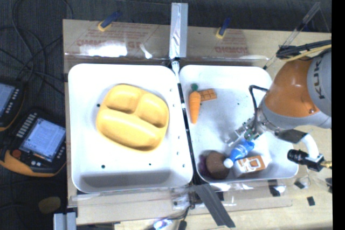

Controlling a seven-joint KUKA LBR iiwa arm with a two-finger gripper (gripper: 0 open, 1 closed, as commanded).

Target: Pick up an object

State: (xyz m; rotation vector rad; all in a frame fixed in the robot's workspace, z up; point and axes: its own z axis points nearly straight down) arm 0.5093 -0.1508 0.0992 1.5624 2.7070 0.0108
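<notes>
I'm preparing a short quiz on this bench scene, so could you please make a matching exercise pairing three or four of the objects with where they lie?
Things:
1. yellow bread loaf
2. toy carrot
3. brown round object
4. small bottle with blue cap

Places:
A. right bin, near front edge, by the divider
B. left bin, in the middle
C. right bin, just below the pincer
D. right bin, upper left, beside the divider

Pairs: 1-B, 2-D, 3-A, 4-C

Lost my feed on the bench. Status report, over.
End effector low in right bin, above blue-capped bottle. Nothing seen held. Brown ball and carton crowd the bottle. Carrot apart.
</notes>
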